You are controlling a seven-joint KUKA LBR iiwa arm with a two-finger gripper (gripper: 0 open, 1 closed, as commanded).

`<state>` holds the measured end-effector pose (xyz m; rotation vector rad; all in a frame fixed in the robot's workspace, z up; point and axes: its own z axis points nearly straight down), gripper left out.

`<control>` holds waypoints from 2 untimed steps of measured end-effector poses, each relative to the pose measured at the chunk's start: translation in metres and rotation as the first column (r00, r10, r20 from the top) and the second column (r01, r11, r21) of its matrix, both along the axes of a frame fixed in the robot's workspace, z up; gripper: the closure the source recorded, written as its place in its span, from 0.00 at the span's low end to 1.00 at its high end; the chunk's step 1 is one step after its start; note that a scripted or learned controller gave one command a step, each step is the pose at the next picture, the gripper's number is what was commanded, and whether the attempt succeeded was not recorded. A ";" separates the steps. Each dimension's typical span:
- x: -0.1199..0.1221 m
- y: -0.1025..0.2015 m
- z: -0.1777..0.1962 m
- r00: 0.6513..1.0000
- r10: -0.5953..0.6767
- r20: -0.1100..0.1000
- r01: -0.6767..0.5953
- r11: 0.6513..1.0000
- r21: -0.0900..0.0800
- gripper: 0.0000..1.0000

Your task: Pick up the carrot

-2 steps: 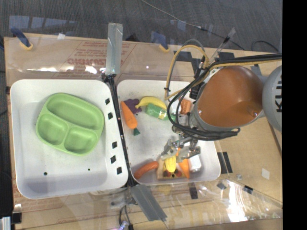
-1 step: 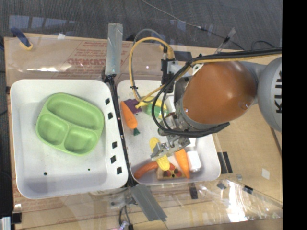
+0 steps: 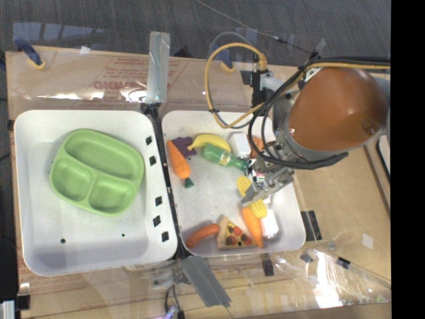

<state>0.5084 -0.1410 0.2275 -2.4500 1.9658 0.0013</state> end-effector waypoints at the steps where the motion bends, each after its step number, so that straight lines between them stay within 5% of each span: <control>1: -0.013 0.005 -0.053 0.888 0.459 -0.004 -0.459 0.888 0.005 1.00; 2: 0.003 -0.036 -0.034 0.988 0.157 -0.001 -0.157 0.988 0.002 1.00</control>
